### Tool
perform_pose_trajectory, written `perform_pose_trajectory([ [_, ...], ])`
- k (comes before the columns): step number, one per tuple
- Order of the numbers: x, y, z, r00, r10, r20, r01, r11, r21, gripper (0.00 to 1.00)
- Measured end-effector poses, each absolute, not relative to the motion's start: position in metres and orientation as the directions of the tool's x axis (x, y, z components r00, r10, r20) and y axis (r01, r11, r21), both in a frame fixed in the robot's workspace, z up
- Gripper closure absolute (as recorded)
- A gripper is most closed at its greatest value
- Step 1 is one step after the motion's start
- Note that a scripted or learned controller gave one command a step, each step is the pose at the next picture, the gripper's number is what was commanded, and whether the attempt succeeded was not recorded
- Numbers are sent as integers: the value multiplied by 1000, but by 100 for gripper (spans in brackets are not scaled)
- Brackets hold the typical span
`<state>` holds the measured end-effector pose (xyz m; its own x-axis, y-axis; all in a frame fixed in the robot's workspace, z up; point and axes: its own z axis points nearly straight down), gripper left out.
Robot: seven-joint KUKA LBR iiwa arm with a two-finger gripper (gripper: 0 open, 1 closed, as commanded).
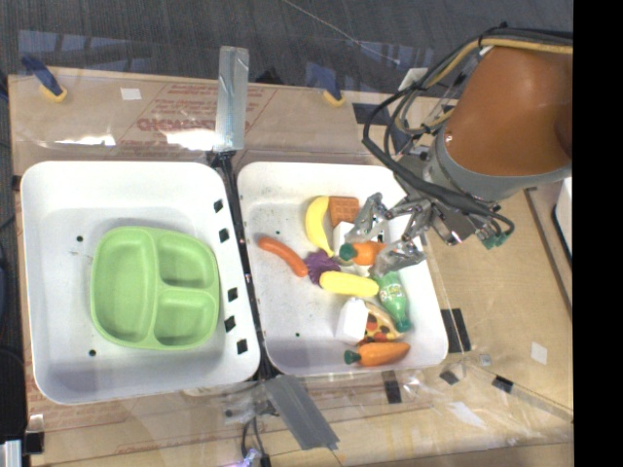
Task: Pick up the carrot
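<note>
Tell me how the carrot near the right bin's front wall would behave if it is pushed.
The carrot looks like a glossy moulded toy, so probably stiff, light and slightly slippery. Its round, tapered body may roll in an arc if pushed. It lies along the near wall of the bin, which would likely stop it.

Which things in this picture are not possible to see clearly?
- Gripper, camera view: wires and the arm's own body cover its base; whether it clamps the small carrot is unclear.
- Green bottle: label too small to read.
- Lower carrot: lies at the right bin's near wall; touching or not is unclear.
- Pizza slice: partly covered by neighbours.
</note>
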<state>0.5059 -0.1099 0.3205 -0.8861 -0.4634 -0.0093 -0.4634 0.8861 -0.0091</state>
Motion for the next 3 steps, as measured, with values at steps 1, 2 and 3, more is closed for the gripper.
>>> perform_pose_trajectory([
  [1,515,-166,304,-661,-751,-1,-751,661,-3,100],
  [2,513,-100,272,-260,-965,-1,-965,260,1,100],
  [3,477,-106,257,1,-1000,-1,-1000,-1,4,100],
])
